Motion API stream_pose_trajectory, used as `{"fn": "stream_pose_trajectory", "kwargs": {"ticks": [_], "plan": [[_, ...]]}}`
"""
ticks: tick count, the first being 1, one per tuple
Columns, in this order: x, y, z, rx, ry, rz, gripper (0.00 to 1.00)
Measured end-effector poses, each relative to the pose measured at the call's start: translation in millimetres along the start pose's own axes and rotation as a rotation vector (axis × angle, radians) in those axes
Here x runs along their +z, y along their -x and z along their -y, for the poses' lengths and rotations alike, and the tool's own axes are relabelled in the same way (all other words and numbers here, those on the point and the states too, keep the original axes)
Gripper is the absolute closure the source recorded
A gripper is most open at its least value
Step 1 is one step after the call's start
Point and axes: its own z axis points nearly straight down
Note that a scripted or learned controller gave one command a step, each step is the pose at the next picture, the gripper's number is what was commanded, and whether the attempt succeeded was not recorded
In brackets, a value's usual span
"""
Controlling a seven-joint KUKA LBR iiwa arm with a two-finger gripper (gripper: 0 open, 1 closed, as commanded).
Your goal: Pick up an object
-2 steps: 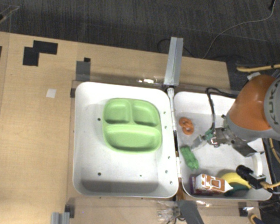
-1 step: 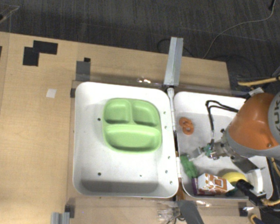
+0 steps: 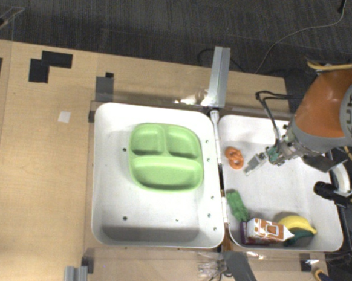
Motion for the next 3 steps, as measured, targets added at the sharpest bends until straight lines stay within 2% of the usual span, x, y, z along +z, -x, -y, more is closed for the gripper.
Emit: {"fn": "stream_pose_trajectory", "kwargs": {"ticks": [1, 2, 3], "plan": [[-10.2, 0.4, -2.3, -0.001, 0.004, 0.002, 1.0], [-10.1, 0.4, -2.2, -0.001, 0.004, 0.002, 0.0], [10.8, -25.6, 36.5, 0.044, -0.002, -0.001, 0.0]]}}
